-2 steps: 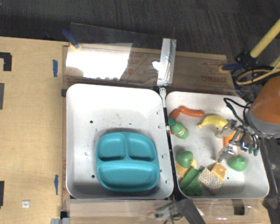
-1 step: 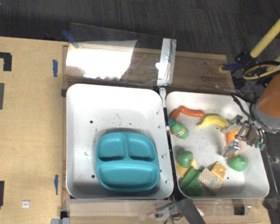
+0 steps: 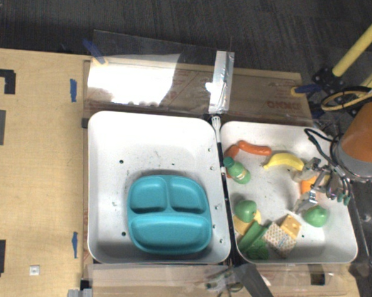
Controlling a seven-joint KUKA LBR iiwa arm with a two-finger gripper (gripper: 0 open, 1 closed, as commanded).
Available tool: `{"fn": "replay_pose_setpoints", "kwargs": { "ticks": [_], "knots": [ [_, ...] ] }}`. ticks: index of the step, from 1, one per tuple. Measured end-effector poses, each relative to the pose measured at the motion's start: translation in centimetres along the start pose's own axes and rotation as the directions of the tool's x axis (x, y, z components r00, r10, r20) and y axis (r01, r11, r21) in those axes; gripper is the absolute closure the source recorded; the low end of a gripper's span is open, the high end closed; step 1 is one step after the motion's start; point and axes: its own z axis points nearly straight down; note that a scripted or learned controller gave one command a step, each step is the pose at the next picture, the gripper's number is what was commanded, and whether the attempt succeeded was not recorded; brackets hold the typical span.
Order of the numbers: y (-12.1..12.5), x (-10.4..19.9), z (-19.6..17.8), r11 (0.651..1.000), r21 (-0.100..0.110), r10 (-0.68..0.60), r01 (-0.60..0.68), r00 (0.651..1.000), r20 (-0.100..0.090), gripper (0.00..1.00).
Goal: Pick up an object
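In the right bin (image 3: 346, 249), toys crowd the jaws (image 3: 310, 197).

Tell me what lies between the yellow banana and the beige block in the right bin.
In the camera view, bare white bin floor lies between the banana and the beige block; the green ball sits off to that line's left.

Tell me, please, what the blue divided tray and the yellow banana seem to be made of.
The blue divided tray looks like moulded plastic with a matte finish: uniform teal colour, rounded edges, soft sheen only. The yellow banana seems to be a plastic toy: its colour is very even and smooth, though at this size real fruit cannot be fully excluded.
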Motion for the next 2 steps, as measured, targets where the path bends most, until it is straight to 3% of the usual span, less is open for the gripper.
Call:
{"fn": "replay_pose_setpoints", "kwargs": {
  "ticks": [1,2],
  "knots": [
    [0.7,2.4,-0.1,1.0,0.001,-0.004,0.004,1.0,0.002,0.0],
    [0.7,2.0,-1.4,1.0,0.002,-0.004,0.004,1.0,0.017,1.0]
  ]
}}
